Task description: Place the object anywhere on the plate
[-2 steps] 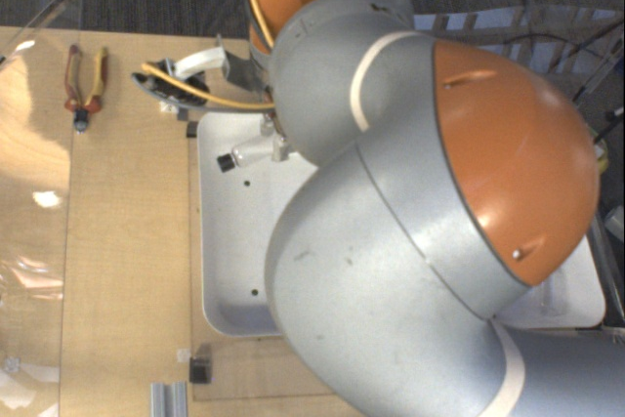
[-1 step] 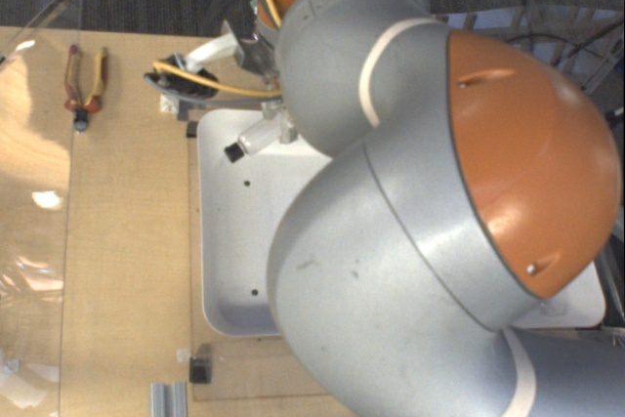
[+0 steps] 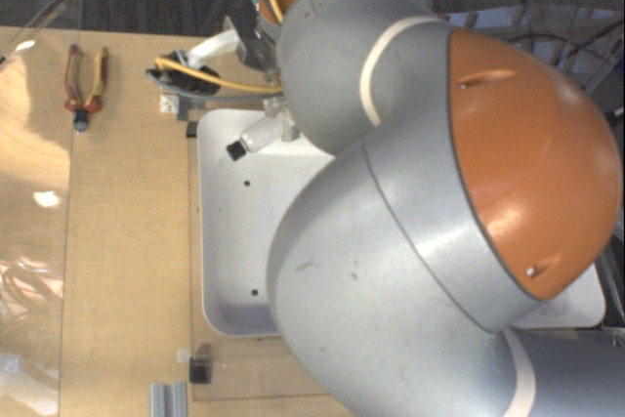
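Object: hidden behind the arm (image 3: 420, 200); position, weight, stiffness and grip point cannot be judged.
Plate: position cannot be told.
Gripper: open or closed state cannot be told.
Bin (image 3: 229, 239): white, partly covered by the arm.
Bench (image 3: 117, 239): wooden; pliers (image 3: 84, 85) lie far left.

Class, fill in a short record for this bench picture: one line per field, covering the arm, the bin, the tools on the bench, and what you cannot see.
arm: grey and orange arm fills most of the view, reaching in from the right
bin: white bin, left wall and floor partly visible beneath the arm
tool: red-handled pliers lying on the wooden bench, left of the bin
cable: yellow cable beside the bin's top corner
plate and object: hidden by the arm
jaws: state cannot be told
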### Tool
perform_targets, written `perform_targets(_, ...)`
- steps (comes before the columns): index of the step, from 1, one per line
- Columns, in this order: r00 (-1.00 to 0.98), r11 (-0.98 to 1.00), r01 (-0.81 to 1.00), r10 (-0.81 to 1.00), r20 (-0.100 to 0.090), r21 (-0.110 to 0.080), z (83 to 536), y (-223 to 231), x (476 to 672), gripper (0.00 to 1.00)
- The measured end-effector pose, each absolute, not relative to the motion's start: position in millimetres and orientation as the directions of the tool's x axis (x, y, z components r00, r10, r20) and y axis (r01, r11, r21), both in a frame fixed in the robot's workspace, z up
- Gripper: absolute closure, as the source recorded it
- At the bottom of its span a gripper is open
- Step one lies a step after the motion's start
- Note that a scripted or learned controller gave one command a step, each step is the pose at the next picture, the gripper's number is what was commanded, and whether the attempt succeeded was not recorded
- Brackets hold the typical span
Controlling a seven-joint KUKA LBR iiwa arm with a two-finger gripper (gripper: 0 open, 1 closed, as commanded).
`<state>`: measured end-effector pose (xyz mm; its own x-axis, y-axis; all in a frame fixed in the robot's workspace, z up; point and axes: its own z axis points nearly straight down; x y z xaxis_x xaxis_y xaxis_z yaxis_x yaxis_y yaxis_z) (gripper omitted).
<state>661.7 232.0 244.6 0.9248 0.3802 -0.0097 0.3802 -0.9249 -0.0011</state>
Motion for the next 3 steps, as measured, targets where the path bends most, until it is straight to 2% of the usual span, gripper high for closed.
perform_targets(1,0.714,-0.714,0.7,0.7,-0.006,0.0,183.2,229.3,603.6,1.0)
perform_targets(2,0.392,-0.392,0.92,0.92,-0.005,-0.002,157.4,232.5,645.5,1.0)
perform_targets(3,0.163,-0.163,0.987,0.987,-0.003,-0.002,195.0,235.2,668.6,1.0)
